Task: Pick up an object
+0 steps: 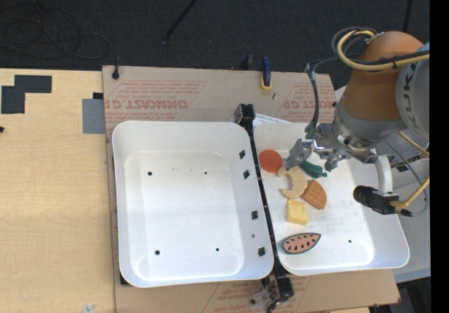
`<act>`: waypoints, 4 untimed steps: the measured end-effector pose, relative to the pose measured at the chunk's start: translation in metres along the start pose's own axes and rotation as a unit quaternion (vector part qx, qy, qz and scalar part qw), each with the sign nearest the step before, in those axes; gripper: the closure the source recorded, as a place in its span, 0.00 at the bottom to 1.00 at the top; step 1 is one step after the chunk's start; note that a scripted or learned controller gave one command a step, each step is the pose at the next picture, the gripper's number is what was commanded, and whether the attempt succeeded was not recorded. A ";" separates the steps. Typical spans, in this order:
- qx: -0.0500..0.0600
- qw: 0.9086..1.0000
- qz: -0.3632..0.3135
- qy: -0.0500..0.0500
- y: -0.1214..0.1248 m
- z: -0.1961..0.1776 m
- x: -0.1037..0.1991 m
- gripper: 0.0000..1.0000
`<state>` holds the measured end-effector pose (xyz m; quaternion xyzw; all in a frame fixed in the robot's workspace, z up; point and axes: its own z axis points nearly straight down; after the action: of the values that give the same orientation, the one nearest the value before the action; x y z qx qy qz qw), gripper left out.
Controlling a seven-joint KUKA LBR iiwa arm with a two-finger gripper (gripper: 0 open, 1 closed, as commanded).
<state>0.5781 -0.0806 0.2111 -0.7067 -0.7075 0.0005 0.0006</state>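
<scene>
The right bin (379, 248) holds several toy foods. A red-orange round piece (271, 160) lies near the divider, and a beige curved piece (295, 183) sits just below it. Beside that are an orange-brown wedge (316, 195) and a yellow cheese block (297, 213). A watermelon slice (301, 243) rests at the bin's front. My gripper (309, 157) hangs low over the upper middle of this bin, right above a green object (313, 168) that it partly hides. It is right of the red-orange piece and just above the beige one.
The left bin (133, 164) sits alongside, separated by a black clamp strip (254, 185). The arm's orange band (382, 73) and cables loom over the right bin's back right corner. A black hose end (375, 199) hangs over its right side.
</scene>
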 end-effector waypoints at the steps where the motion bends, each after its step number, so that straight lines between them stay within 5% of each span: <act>1: 0.008 1.000 0.002 0.002 -0.082 0.092 -0.017 0.00; 2: 0.000 1.000 0.000 0.000 -0.019 0.125 -0.001 0.00; 3: -0.002 1.000 0.001 -0.002 0.031 0.123 -0.063 0.00; 4: -0.001 1.000 -0.002 0.000 0.067 0.123 -0.014 0.00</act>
<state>0.6453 -0.0944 0.0876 -0.7055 -0.7087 -0.0003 0.0001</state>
